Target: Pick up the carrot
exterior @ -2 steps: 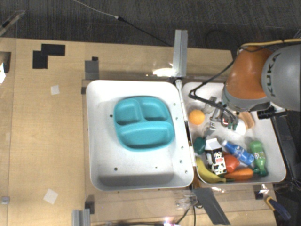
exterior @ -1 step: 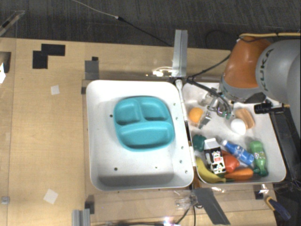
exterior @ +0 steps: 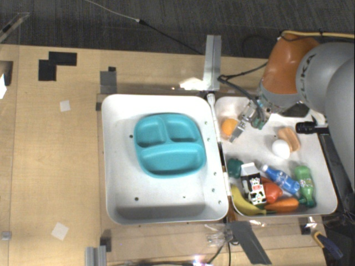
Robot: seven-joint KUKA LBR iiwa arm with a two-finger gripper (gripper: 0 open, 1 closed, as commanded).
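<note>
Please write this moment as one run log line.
gripper: over right bin, beside orange ball | carrot: near bin's front edge, not held

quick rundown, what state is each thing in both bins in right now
gripper: low in the right bin, beside the orange ball, holding nothing
carrot: lying flat at the near edge of the right bin, untouched
orange ball: resting loose on the bin floor
egg: resting loose
banana: lying under the pile
blue bottle: on its side
teal tray: flat, right side up in the left bin
</note>
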